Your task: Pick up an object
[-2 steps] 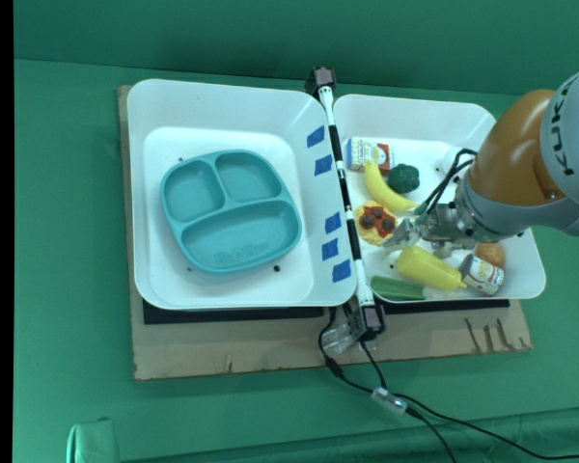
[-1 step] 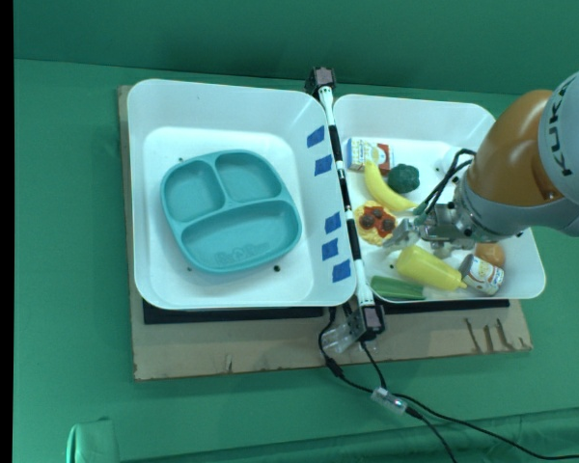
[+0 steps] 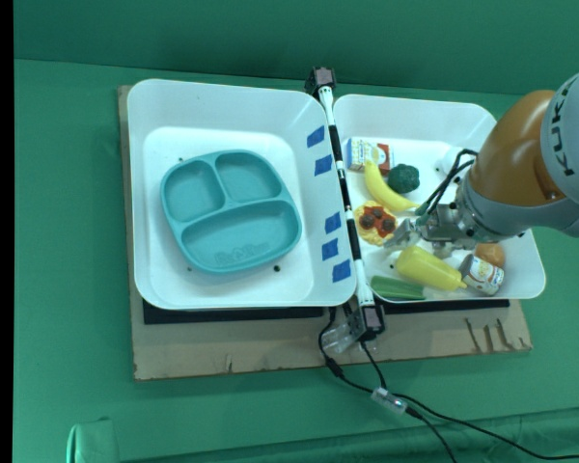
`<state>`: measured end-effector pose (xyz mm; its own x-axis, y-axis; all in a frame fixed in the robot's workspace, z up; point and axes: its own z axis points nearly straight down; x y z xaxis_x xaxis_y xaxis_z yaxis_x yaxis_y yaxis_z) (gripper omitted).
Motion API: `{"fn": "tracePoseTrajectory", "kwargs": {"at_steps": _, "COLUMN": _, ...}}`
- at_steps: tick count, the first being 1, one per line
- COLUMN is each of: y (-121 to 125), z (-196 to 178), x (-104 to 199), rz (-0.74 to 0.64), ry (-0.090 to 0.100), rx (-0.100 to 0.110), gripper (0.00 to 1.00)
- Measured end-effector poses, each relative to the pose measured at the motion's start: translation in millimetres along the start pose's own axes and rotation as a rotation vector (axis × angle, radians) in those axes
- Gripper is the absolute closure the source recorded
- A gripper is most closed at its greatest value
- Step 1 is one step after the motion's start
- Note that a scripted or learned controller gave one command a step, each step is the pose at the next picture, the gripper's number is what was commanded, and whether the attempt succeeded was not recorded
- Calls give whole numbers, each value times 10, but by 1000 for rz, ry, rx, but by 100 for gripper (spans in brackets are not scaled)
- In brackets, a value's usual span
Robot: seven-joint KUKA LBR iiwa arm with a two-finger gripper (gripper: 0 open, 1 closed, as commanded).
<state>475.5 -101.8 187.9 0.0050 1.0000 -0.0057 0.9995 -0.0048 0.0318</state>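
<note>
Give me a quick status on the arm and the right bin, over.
Gripper low in the right bin, among the toy food. Nothing seen held. Yellow corn, banana and pizza slice crowd close around it.

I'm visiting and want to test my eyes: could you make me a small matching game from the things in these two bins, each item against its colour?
Things:
1. divided plate
2. banana
3. broccoli
4. tape pieces on the bin wall

Colours:
A. yellow
B. blue
C. teal
D. dark green

Pairs: 1-C, 2-A, 3-D, 4-B
</note>
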Motion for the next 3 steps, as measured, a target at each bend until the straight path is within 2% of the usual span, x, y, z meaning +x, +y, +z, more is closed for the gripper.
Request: {"fn": "tracePoseTrajectory", "kwargs": {"at_steps": 3, "y": -2, "z": -1, "x": 21, "rz": 5, "ry": -3, "rx": 0, "gripper": 0}}
